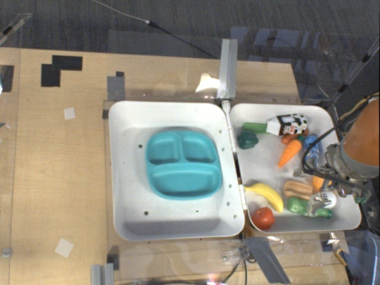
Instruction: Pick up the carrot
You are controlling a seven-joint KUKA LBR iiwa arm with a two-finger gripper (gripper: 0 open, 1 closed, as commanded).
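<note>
In the right bin (341,218), near its far right corner, your carrot (290,152) lay untouched, so the pick was undone. The claw (323,199) hung by the near right corner; I could not tell its opening.

Two white bins (119,177) sit on the pale wooden bench (53,177), one holding a turquoise tray (183,162), the other an orange carrot (290,152), a yellow banana (267,195), a red tomato (263,217), a dark green pepper (247,139) and a black-and-white spotted carton (289,124).
</note>
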